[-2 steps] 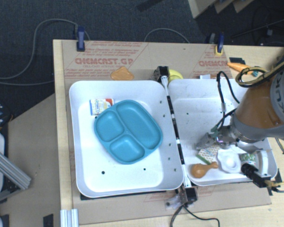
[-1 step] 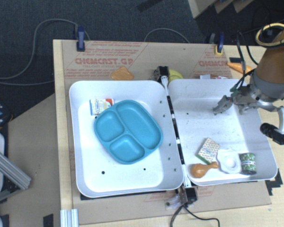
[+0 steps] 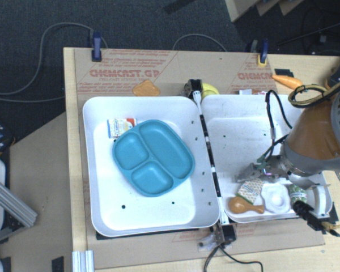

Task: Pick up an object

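Right bin (image 3: 238, 123), near corner: a tan drumstick-shaped toy (image 3: 245, 205), long axis roughly left-right, fat end toward the divider, lying against a patterned packet (image 3: 251, 190) and a white moulded piece (image 3: 275, 198). The pincer (image 3: 264, 171) hovers just above this cluster; whether it is parted or closed, I cannot tell, and nothing shows in its hold. Risk, as I judge it: the items crowd the bin wall, so a descent may nudge or clip two at once.
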